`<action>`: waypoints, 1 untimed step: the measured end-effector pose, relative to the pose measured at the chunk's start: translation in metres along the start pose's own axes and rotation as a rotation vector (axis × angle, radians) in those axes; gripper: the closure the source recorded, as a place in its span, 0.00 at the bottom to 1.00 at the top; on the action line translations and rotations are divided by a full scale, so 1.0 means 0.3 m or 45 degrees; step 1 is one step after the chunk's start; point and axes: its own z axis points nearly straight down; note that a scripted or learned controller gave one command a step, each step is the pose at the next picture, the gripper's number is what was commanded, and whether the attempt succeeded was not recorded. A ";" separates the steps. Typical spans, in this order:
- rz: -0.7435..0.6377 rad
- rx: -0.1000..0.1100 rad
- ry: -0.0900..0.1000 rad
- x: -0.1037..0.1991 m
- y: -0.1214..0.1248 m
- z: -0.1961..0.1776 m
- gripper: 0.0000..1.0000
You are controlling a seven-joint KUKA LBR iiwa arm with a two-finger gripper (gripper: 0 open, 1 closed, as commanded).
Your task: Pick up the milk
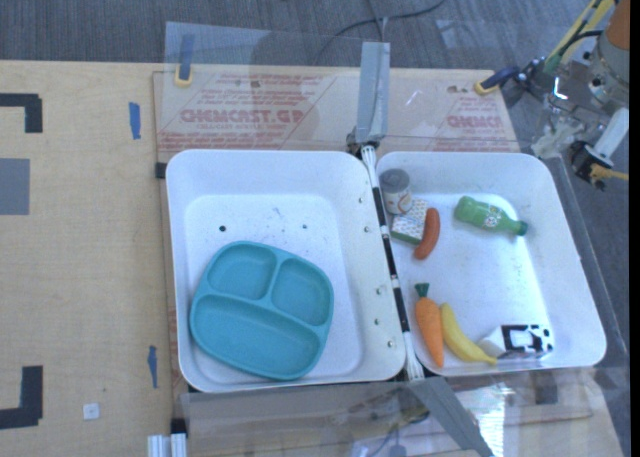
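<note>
The milk (526, 339) is a small black-and-white carton lying on its side in the near right corner of the right bin (560, 245). My gripper (592, 135) hangs outside that bin, past its far right corner, well away from the milk. Nothing is seen in its grasp.
The right bin also holds a green bottle (488, 215), a red sausage (430, 233), a small can (395, 185), a pale box (406, 230), a carrot (429, 330) and a banana (463, 337) close to the milk. A teal divided plate (262, 310) lies in the left bin (200, 195).
</note>
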 end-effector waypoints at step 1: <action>0.192 0.000 0.000 -0.007 0.044 -0.585 1.00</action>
